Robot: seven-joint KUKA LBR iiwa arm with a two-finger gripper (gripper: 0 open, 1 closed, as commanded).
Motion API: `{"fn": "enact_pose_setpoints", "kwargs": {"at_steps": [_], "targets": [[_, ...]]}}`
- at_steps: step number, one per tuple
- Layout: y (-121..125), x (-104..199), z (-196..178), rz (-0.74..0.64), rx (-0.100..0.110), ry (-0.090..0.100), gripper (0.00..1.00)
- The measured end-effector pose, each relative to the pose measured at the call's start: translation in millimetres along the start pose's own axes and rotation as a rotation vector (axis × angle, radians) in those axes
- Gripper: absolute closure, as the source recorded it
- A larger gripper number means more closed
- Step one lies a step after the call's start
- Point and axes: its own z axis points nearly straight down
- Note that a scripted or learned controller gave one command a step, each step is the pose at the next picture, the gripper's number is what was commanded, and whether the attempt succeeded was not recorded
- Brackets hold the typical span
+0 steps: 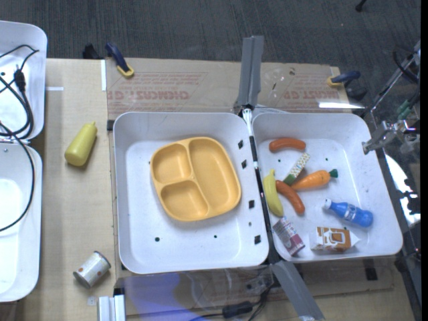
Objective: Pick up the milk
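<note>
Milk carton (pixel 333 239) lies on its side near the front edge of the right bin (pixel 374 179).
Beside it: a blue bottle (pixel 349 212), carrot (pixel 312 179), banana (pixel 271 193) and two sausages. The gripper (pixel 391 131) sits at the bin's right rim; whether it is open cannot be told. A yellow plate (pixel 194 178) fills the left bin.

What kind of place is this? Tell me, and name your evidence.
Probably a robotics lab test bench: two shallow white plastic bins side by side, toy food like the small orange-and-white milk carton and yellow plastic banana, and blue clamps holding cardboard.
</note>
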Motion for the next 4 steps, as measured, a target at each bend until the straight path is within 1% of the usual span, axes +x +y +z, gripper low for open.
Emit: {"fn": "enact_pose_setpoints", "kwargs": {"at_steps": [1,2,3,4], "targets": [[-20,-5,6,0.231,0.001,0.001,0.0],[-62,55,141,0.417,0.002,0.001,0.0],[-60,22,181,0.139,-0.036,-0.01,0.0],[39,43,194,-0.073,-0.003,0.0,0.0]]}}
